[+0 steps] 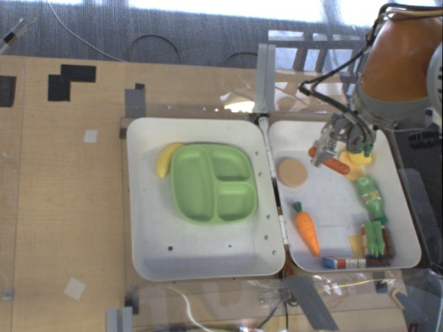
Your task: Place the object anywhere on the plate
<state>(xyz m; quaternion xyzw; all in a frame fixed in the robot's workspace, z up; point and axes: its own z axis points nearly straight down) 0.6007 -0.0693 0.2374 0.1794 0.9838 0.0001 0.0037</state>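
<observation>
Nearest me, along the bottom edge of the right bin [408, 254], I see a small red and white box [344, 262], a green toy [374, 237] and a carrot [307, 231] lying at a slant. Further up, a tan disc [292, 172] sits near the divider. In the left bin [138, 241] the green plate [211, 182] lies with a banana [165, 159] touching its upper left rim. At the upper right, the gripper [340, 144] hangs over a red-orange sausage-shaped object [334, 164] just below its fingers, beside a yellow toy [358, 160]. Whether the fingers are parted or closed, I cannot tell.
</observation>
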